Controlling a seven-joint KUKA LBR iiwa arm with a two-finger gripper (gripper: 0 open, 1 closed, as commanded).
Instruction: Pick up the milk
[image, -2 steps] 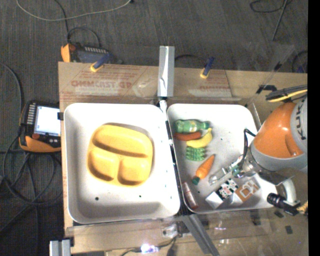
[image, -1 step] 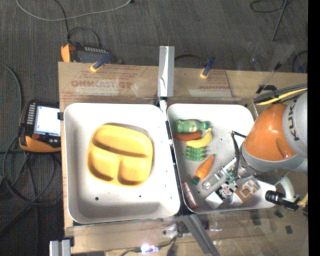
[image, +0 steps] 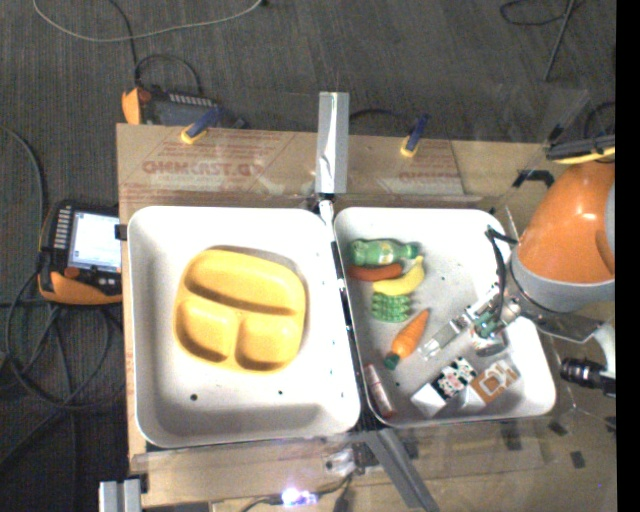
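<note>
you've got the small white milk carton with black cow patches (image: 447, 385) lying on its side in the front right corner of the right shallow white bin (image: 445, 222), just beside a small orange-and-white box (image: 497, 381) on its right. both sit low against the near wall, probably because the bin floor slopes things down toward the rim.

the pincer (image: 487, 322) hangs over the right half of that bin, up and to the right of the carton and apart from it. nothing sits between its tips, so it's carrying nothing; whether the tips are spread or closed i can't tell from this angle. a clear plastic piece (image: 440, 342) lies between it and the carton.

the rest of that bin is a cluster well clear of the target: green bottle (image: 384, 252), red sausage (image: 375, 271), yellow banana (image: 400, 283), green ridged piece (image: 391, 305), orange carrot (image: 408, 336), and a dull pink stick (image: 378, 390) along the left wall.

the left white bin (image: 150, 300) holds a yellow three-compartment tray (image: 241, 308), out of the way.

my read: the pick hasn't started. you need a descent toward the front, and the box touching the carton's side leaves little finger room there.
</note>
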